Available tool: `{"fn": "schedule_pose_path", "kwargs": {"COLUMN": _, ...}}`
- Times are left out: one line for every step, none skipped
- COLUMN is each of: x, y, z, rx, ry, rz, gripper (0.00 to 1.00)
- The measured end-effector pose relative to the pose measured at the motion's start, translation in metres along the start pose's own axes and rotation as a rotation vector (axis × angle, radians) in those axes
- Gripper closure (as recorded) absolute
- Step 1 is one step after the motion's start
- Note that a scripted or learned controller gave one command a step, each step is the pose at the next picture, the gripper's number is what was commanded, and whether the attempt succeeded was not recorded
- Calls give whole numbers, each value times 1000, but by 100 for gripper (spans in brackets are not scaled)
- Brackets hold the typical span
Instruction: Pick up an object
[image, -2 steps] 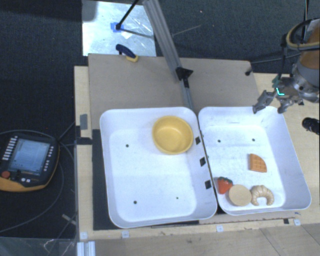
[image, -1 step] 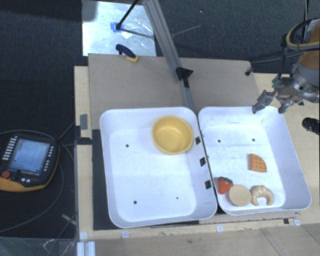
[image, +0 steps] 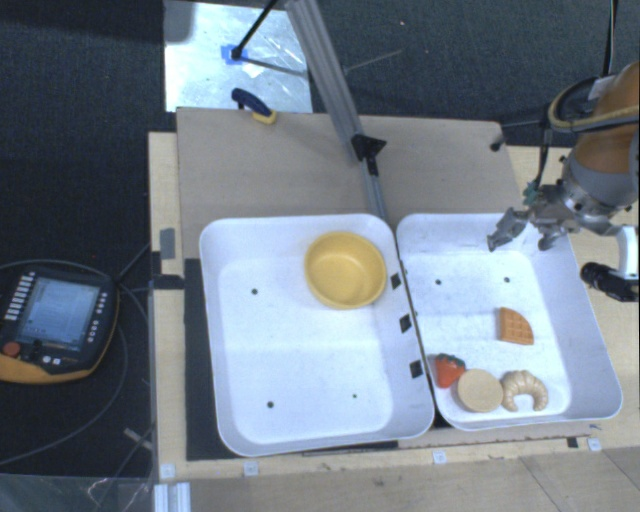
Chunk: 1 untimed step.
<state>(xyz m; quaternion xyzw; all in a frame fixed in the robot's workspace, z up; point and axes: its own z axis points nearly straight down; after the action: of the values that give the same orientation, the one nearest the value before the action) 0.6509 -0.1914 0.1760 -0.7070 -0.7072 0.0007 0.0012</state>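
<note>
Two shallow white bins are set side by side on a tan bench.

Left bin: one yellow bowl is held, upright, at about 1 o'clock within the bin, close to the far wall and near the shared edge.

Right bin: four items are grouped in the near half. A waffle piece, orange-brown, lies at about 4 o'clock from the bin's centre, apart from the others. A red tomato-like item is placed at 7 o'clock, beside the wall shared with the left bin. A round tan bun lies just beside it at 6 o'clock; whether the two touch cannot be told. A croissant rests just beside the bun at 5 o'clock.

Gripper: seen over the far edge of the right bin, at about 12 to 1 o'clock, carried on the grey arm with the orange band. Its two fingers are spread apart, and nothing is seen between them. It is well apart from all four items.

Other: a handheld control pendant is laid on the dark floor at 9 o'clock from the bench.
</note>
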Motion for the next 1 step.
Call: {"fn": "schedule_pose_path", "kwargs": {"x": -8, "y": -6, "z": 54, "rx": 0, "ry": 0, "rz": 1, "gripper": 0}}
